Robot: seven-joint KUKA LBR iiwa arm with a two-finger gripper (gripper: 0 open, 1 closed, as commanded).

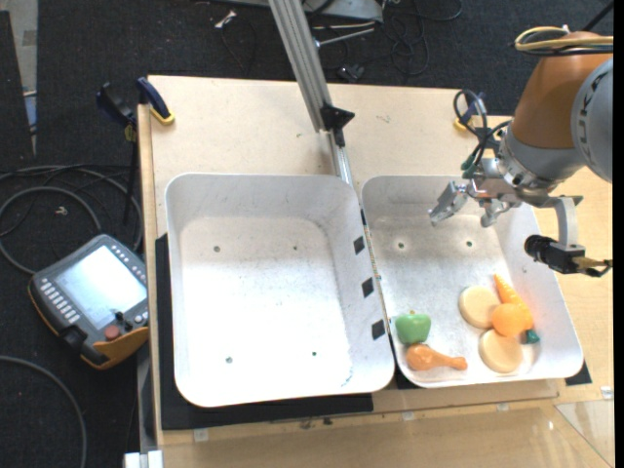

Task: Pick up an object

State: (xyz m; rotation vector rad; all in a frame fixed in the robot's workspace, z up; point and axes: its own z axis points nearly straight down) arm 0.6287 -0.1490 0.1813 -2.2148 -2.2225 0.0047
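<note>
The hand (469,203) hung over the far end of the right bin (409,203), its fingers spread wide with nothing between them, well apart from the toys huddled at the near end. The likeliest failure, I judged, was a descent onto bare floor, or a graze on the crowded cluster (pieces touching). The green apple (413,327) sat beside an orange drumstick (434,360), with two pale discs (479,306) and an orange fruit (510,318) close by; small, smooth, probably slippery.

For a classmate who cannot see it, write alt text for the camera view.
A grey arm's tool hovers over the right shallow white bin, away from plastic toy foods clustered in that bin's near corner. The left shallow white bin sits beside it.
</note>
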